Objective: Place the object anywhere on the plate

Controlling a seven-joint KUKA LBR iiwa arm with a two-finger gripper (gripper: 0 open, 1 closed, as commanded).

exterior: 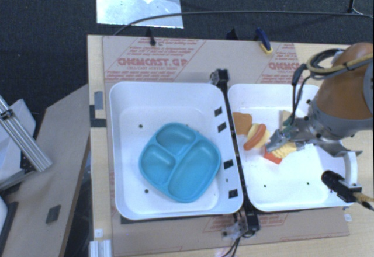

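The blue plate (180, 160) lies in the left bin (131, 98), a shallow dish with three compartments and nothing on it. All the candidate objects are in the right bin (292, 197), on the far side of the divider from the plate.

Nearest the plate is a brown slice like toast (242, 120), lying flat; touching its edge, further from the plate, a hot dog toy (255, 136) rests at a slant. Beyond that, further again from the plate, a small cluster of yellow and red pieces (277, 151) lies right under the gripper (283, 138).

The gripper is low over that cluster, apparently touching it. The fingers (288, 132) are dark and overlap the pieces; whether they are spread or pinching something cannot be told, and nothing is clearly seen between them.

These look like play-food pieces: probably light, hard, smooth plastic, so likely to slip or skid sideways if pushed off-centre. The hot dog is rounded and may roll; it is best taken across its narrow middle. The toast slice lies flat and offers little to grip except its edges. The yellow and red pieces are small and crowded, so a closing grip may catch two at once or nudge one away.
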